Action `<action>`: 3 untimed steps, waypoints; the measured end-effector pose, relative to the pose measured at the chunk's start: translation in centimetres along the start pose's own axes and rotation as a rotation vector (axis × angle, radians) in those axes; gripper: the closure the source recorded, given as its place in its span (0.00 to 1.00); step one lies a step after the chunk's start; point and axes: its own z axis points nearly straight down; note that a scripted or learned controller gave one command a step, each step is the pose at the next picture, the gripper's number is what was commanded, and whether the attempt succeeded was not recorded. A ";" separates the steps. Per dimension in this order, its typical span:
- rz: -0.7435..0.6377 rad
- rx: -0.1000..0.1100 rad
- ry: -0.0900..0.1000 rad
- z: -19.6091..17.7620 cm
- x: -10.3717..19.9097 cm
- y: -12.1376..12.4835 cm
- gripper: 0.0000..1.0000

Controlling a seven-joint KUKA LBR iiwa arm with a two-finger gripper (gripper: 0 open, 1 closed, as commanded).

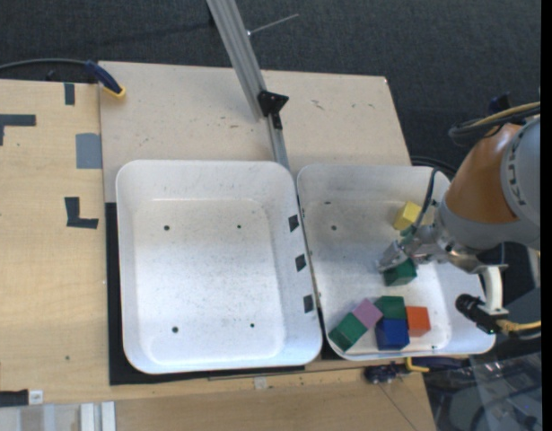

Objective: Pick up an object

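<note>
Overhead slanted view of the bench. A dark green block (401, 274) lay on the floor of the right bin (347, 196), roughly at mid-depth and toward the bin's right side, directly under the tip of the gripper (397, 260). The gripper met the block from above and to the right; whether its two parts were apart, together, or clamped on the block could not be told, as the tip was small and blurred against the block. A yellow block (408, 215) sat just behind the gripper, near the arm's wrist. Along the bin's near edge a cluster of five blocks lay close together: a green block (348, 331) at the left, a lilac block (367, 312) touching it, a second dark green block (391, 307) behind a blue block (392, 333), and an orange block (418, 320) at the right. The arm (491, 196), with its orange band and grey wrist, entered from the right and reached down over the bin's right rim. The left bin (204, 173) stood beside the right one, their rims touching. Both rested on the wooden bench (186, 115), across which a grey metal rail (244, 52) ran diagonally to the bins' junction.
</note>
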 end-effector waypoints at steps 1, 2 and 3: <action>0.001 -0.008 -0.003 -6.2 -0.4 0.4 1.00; 0.001 -0.007 -0.003 -11.5 -0.3 0.4 1.00; -0.006 -0.003 0.001 -11.9 5.5 1.3 1.00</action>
